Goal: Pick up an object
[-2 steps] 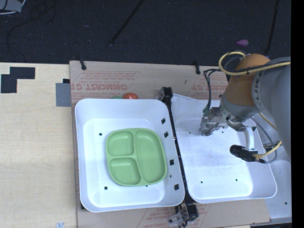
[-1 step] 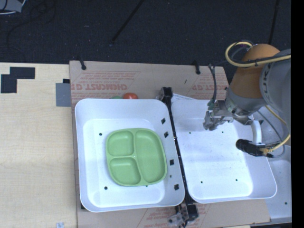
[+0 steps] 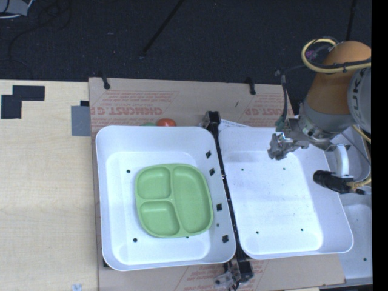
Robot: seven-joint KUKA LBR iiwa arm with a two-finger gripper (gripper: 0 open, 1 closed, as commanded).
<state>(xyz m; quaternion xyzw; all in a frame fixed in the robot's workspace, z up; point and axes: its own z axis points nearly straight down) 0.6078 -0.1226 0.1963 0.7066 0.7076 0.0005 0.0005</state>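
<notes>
Camera view puts the grey two-finger gripper (image 3: 277, 148) over the far right part of the right-hand shallow white bin (image 3: 291, 235), and whether it is spread or closed I cannot tell, though nothing shows in its grasp. By my judgement the pick is not yet made: the pale green three-compartment plastic plate (image 3: 174, 200) lies flat in the left-hand shallow white bin (image 3: 115, 247), well apart from the gripper, and a small orange-red round object (image 3: 166, 123) sits just beyond that bin's far rim.
</notes>
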